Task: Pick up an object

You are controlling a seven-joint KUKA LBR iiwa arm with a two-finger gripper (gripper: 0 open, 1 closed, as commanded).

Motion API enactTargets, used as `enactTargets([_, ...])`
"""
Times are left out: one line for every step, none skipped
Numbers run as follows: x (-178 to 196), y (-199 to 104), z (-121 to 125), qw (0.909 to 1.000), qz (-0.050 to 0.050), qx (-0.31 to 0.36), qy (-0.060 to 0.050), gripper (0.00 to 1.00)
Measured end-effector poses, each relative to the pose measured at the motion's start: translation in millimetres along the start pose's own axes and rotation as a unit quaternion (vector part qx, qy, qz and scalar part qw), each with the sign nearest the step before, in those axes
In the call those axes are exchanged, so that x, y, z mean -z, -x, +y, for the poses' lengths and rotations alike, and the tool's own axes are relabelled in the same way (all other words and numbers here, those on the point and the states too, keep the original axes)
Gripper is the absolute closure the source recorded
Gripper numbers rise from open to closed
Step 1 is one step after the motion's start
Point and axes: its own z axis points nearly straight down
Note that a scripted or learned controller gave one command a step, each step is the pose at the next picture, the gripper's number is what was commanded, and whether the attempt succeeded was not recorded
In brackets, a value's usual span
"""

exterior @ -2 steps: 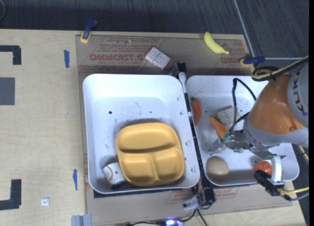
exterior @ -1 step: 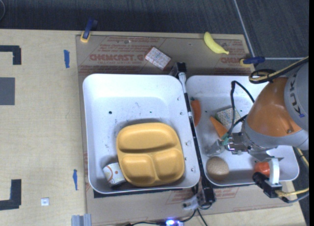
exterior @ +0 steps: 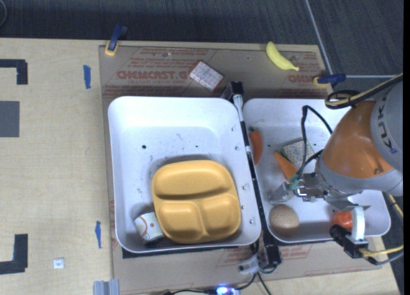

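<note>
My gripper (exterior: pixel 292 188) hangs low in the right bin (exterior: pixel 269 113), under the grey and orange wrist (exterior: pixel 359 150). It sits just below an orange carrot-shaped piece (exterior: pixel 285 162) and a speckled grey block (exterior: pixel 296 151). A brown egg-shaped object (exterior: pixel 284 218) lies just in front of it. Another orange piece (exterior: pixel 255 145) rests against the bin's left wall. A red-orange object (exterior: pixel 344 217) shows under the arm at the front right. I see nothing held in the gripper.
The left bin (exterior: pixel 128 121) holds a yellow compartment tray (exterior: pixel 195 199) and a small white and orange cup (exterior: pixel 147 225) at its front. Behind the bins lie a yellow banana (exterior: pixel 280 57) and a small patterned box (exterior: pixel 205 75). Blue clamps (exterior: pixel 115 36) hold the cardboard.
</note>
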Motion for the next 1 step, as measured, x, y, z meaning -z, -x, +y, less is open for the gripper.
enactTargets([0.0, 0.1, 0.0, 1.0, 0.0, 0.0, 0.0, 0.0])
